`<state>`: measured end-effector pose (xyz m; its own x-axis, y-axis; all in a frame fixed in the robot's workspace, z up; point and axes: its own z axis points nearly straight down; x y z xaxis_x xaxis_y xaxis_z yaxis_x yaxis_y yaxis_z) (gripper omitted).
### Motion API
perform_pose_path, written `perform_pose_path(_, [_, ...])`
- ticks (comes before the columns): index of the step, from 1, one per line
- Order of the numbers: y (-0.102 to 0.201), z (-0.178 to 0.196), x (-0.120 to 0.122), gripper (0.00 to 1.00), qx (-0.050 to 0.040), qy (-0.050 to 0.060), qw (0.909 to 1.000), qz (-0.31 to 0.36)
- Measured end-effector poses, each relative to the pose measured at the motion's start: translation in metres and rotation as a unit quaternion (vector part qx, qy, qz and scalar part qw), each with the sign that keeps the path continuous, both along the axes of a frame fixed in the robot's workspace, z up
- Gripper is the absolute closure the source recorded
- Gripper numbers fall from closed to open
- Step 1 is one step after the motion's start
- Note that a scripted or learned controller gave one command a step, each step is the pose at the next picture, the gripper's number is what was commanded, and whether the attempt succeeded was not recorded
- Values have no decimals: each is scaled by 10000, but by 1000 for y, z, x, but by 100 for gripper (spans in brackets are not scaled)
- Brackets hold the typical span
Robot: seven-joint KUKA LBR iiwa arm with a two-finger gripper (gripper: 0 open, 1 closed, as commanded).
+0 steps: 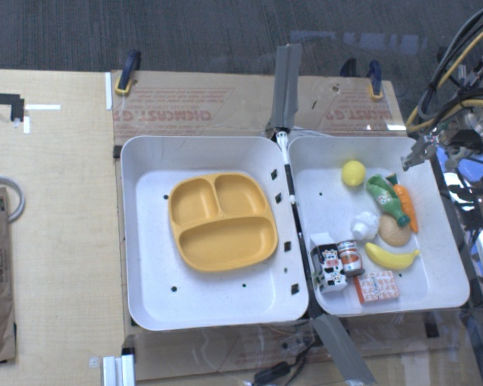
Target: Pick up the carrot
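Plywood bench, two white bins side by side. Gripper (410, 158) sits at the right bin's (322, 155) upper right rim, half lost in cables; grip state cannot be told. Carrot (406, 207) lies just below, against a green bottle (386, 198). Near: lemon (352, 173), banana (390, 255), small can (349, 257), red box (377, 287). Left bin (145, 240) holds a yellow tray (222, 221).
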<state>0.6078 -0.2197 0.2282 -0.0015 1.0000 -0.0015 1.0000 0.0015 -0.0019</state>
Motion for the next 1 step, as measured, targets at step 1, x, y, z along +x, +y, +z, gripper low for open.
perform_pose_path(1, [1,-71,10,0,-3,8,9991,-433])
